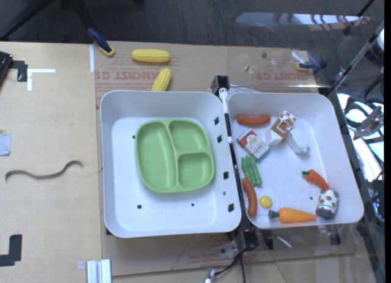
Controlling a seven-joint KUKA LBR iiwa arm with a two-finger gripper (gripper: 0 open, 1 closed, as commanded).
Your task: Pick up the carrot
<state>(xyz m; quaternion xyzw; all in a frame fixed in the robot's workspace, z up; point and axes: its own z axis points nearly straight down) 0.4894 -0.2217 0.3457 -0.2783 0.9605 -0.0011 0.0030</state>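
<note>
1. We find the carrot (297, 215) lying flat along the near wall of the right bin (339, 130), tip pointing away from the fried egg (265, 202) just beside it; it is free of any hold.
2. A smaller carrot (315, 178) lies beyond it, presumably scattered loosely.
3. The left bin (110, 172), beside the carrot's bin, holds a green divided plate (175, 156).
4. The gripper's condition: we cannot tell.
</note>
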